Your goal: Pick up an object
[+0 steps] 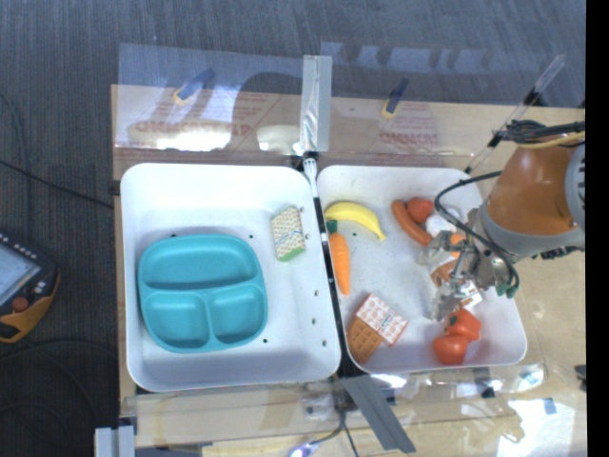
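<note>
Red toy tomato [450,348]: nearest item in the right bin [514,350], near-right corner, round, glossy red. A second red-orange piece [464,323] sits just behind it and touches it.
Waffle-cone toy [374,326]: near-left part of the right bin, tan lattice cone with a pink-and-white checked top; long axis slants from near-left to far-right.
Teal tray [201,288]: three compartments, lying flat in the left bin [143,198], towards its near-left.
Gripper [455,276]: low over the right half of the right bin, just behind the red pieces, metal fingers pointing down among cables. How far apart the fingers stand cannot be told, nor whether anything is between them.
Carrot [340,262]: orange with a green top, hard against the left wall of the right bin; long axis runs near-far, green end at the far end.
Sponge block [288,232]: yellow-green speckled, far-right part of the left bin, long axis roughly near-far.
Sausage toy [411,220]: red-orange, far part of the right bin, just left of the gripper; runs from far-left to near-right.
Banana [355,217]: yellow, curved, far-left part of the right bin; long axis left-right, bowed towards the far side.
Arm [533,193]: orange band, enters from the right above the bin's far-right corner.
</note>
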`<state>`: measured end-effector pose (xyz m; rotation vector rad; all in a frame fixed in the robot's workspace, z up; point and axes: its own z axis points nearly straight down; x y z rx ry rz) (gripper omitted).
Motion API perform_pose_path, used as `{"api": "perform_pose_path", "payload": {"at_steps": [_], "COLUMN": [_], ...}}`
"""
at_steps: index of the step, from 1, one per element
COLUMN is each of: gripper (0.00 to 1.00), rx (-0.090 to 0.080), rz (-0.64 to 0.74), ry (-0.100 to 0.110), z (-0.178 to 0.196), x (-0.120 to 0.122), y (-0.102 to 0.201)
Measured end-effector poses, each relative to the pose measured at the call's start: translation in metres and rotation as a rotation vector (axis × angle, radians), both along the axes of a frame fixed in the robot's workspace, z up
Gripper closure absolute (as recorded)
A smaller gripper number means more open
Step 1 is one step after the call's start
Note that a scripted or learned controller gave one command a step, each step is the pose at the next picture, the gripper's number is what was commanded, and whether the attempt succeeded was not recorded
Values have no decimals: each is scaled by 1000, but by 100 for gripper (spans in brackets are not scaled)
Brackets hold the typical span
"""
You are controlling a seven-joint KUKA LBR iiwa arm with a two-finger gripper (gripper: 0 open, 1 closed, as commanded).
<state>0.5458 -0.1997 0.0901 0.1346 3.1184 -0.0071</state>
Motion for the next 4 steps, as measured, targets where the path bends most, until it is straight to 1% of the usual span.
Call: {"api": "perform_pose_path", "payload": {"at_steps": [1,2,3,4], "gripper": [0,0,0,0], "rx": [2,1,6,8], "rz": [-82,-75,-240,-340], "ry": [10,29,3,-2], "z": [-1,2,0,0], "x": [8,107,40,26], "y": [4,2,0,2]}}
